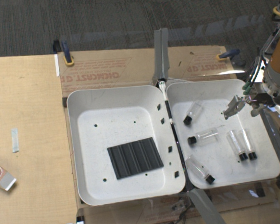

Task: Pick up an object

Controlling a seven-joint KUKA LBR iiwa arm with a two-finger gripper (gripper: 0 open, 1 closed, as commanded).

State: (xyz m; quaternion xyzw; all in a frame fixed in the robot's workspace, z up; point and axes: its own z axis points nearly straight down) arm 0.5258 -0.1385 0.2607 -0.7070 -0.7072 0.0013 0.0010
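You're looking at a tan wooden bench (pixel 23 94) with dark carpet beyond its far edge and cardboard under 2 white bins. The left bin (pixel 81 101) carries a black ribbed mat (pixel 135 158) near its centre. The right bin (pixel 270 171) holds 5 clear, black-capped vials (pixel 203 137), scattered. The gripper (pixel 234 107) hangs over that bin's far right part, fingers apart, nothing between them.

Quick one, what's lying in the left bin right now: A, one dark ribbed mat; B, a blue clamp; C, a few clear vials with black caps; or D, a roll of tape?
A: a single dark ribbed mat lies flat in the left bin.
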